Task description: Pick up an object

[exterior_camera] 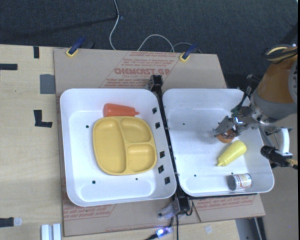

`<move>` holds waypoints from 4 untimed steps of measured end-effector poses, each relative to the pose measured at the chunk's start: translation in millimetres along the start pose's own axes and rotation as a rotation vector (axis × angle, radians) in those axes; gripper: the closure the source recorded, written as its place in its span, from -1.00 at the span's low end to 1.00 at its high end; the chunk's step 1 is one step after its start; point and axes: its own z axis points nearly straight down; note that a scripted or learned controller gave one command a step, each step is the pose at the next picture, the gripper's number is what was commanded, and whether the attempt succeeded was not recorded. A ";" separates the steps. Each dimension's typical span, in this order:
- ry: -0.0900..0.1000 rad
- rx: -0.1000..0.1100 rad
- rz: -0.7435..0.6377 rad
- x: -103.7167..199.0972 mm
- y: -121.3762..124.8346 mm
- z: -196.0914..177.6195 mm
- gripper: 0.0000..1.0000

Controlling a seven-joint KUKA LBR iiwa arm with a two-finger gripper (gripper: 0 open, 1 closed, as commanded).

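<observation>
Over in the right bin (200,181) we see the gripper (225,130) low above a small brownish object (225,137), too small to tell its long axis or heading. Fingers: we can't tell if spread or pressed together. Arm (275,91) comes in from the right, wrist angled down-left. Just beside, a yellow bottle (231,153) lies w/ long axis diagonal, narrow end pointing lower-left. A small can (239,181) lies near the bin's front edge. Left bin (80,189) holds a yellow divided plate (124,145) & an orange piece (120,110).

Cardboard sheet (140,69) under white bins (75,104)
</observation>
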 end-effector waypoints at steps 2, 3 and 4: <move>-0.002 -0.004 -0.002 -2.0 2.8 -105.2 1.00; 0.000 0.002 -0.006 54.9 5.8 -104.7 1.00; 0.000 0.004 -0.004 102.3 3.7 -90.7 1.00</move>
